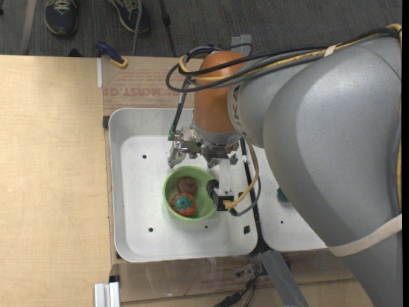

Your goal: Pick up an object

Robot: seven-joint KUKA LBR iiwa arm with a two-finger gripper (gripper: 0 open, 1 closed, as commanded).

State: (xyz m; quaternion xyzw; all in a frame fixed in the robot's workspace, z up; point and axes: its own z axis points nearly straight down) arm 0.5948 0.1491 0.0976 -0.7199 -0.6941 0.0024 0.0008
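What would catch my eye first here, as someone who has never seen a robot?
The huge grey robot arm with an orange band reaches in from the right and takes up much of the view, its wrist over the left shallow white bin. In that bin, just below the wrist, sits a bright green round bowl holding a brown lump and an orange, red and teal ball.

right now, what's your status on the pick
Gripper above green bowl far rim, left bin. Brown lump and orange-green ball lie in bowl. Arm hides much of right bin.
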